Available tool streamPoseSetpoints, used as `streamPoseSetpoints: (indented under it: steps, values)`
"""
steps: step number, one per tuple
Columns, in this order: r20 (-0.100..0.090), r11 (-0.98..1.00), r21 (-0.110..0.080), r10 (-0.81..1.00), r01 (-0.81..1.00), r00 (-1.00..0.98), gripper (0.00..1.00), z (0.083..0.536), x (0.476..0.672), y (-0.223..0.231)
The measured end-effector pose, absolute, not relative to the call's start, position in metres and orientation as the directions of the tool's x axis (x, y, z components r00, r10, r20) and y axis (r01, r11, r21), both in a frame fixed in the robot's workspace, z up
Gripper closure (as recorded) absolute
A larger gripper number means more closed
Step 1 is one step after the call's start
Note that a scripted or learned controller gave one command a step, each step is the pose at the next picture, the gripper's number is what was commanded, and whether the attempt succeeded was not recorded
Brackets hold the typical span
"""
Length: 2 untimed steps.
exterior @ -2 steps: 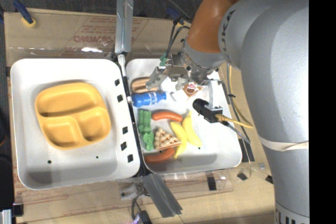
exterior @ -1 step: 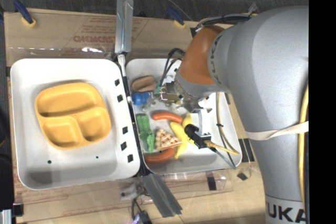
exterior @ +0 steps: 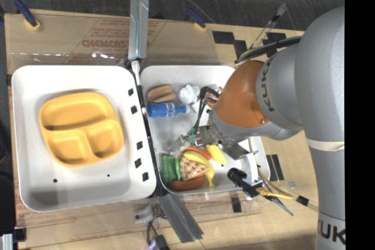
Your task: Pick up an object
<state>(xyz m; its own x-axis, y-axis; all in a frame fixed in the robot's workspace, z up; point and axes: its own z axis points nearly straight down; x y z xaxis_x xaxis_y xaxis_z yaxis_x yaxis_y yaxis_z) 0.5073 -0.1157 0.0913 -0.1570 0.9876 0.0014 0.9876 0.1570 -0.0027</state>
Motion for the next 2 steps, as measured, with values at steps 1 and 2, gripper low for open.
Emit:
streamPoseSetpoints:
  steps: [1, 2]
  values:
    - [0.001, 0.162, -0.001, 0.987, 0.987, -0.162, 1.00, 0.101, 0.509, -0.116]
    - [0.002, 0.056, 0.006, 0.998, 0.998, -0.057, 1.00, 0.218, 0.558, -0.054]
